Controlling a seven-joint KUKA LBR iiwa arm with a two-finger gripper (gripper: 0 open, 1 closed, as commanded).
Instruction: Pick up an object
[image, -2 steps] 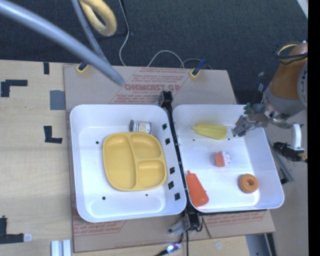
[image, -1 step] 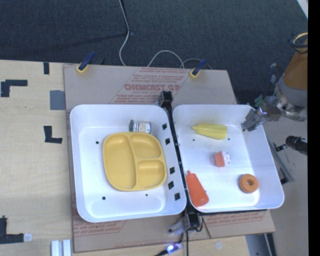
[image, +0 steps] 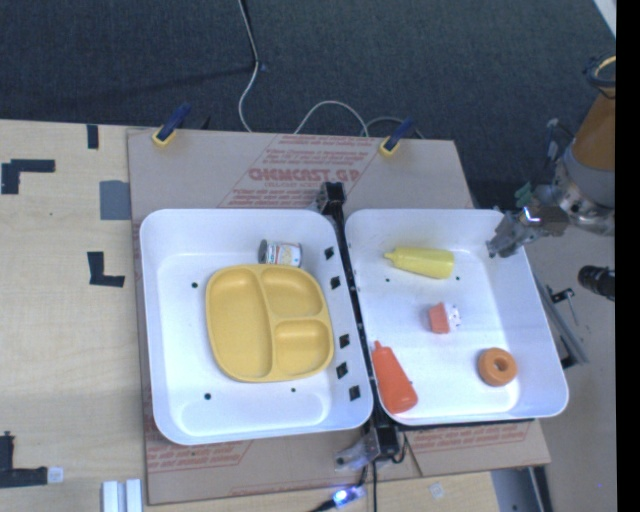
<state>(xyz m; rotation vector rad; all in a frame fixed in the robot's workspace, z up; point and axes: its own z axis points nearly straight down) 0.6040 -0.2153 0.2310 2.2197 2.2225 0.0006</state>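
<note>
Grey gripper (image: 505, 243): hovering over the right bin's upper right rim, fingers too small and dark for telling whether apart or together; nothing showing between them.
Arm (image: 592, 150): reaching in from the right, orange band sitting above the wrist.
Right bin (image: 525, 300): lying white and shallow beside its twin, holding four things.
Yellow bottle (image: 421, 262): lying on its side in the right bin's upper part, well apart from the gripper.
Small red and white block (image: 443, 318): resting near the right bin's middle, below the yellow bottle.
Orange ring (image: 497, 367): lying flat toward the right bin's lower right.
Red-orange bottle (image: 393, 378): lying along the right bin's lower left, close to the divide between the bins.
Left bin (image: 165, 300): sitting just beside the right bin, edges touching.
Yellow divided tray (image: 268, 322): filling the left bin's middle.
Small can (image: 280, 253): lying just above the tray's top edge.
Cardboard sheet (image: 290, 175): lying under both bins on the surface.
</note>
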